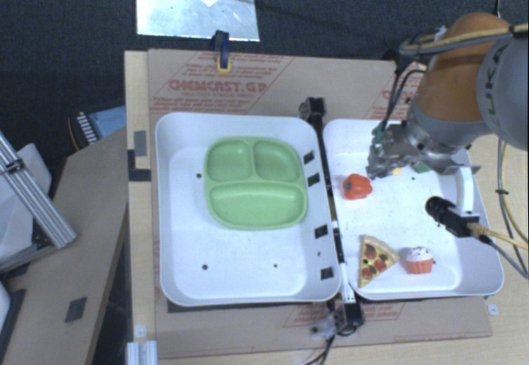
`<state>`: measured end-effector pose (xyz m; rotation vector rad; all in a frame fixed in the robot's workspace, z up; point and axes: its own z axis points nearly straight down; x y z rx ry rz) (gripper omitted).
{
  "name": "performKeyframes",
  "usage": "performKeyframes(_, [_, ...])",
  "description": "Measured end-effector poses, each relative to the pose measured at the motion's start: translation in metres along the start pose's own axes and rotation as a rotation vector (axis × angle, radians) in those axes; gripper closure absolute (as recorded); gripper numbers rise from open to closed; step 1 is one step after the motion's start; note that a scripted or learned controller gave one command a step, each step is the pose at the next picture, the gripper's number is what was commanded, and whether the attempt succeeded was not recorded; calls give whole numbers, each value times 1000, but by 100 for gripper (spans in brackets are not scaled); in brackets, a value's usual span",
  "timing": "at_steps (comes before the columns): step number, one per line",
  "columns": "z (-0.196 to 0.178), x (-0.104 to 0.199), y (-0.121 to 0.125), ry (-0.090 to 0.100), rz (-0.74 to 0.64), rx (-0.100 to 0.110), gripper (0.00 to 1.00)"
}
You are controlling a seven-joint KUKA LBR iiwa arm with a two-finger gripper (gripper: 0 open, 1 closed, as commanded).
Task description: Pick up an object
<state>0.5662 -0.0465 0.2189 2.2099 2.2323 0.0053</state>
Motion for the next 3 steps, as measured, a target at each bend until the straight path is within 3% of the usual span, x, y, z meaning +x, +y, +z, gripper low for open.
performKeyframes(2, [-15, 106, -23, 1, -1, 1, 100])
performKeyframes(3, [0, 154, -27, -1, 1, 3, 100])
